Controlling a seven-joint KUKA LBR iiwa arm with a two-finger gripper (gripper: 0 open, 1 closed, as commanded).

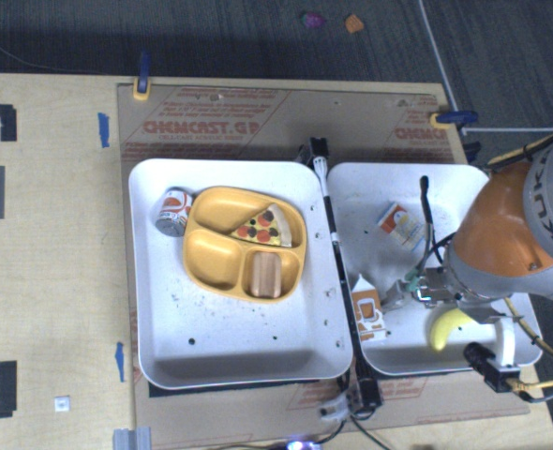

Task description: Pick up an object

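My gripper (410,287) hangs low over the middle of the right bin (389,181), below the arm's orange band (511,228). A yellow banana (448,330) lies just to its lower right, near the bin's front wall. An orange and white carton (366,313) stands to the gripper's lower left, against the bin's left wall. A small white and orange packet (399,223) lies further back in the same bin. The wrist hides whatever is directly under the gripper.
The left bin (164,345) holds a yellow divided plate (211,251) with a toy pizza slice (266,224) and a brown bun (265,275). A small can (172,211) lies beside the plate's left edge. Black cables (425,209) trail over the right bin.
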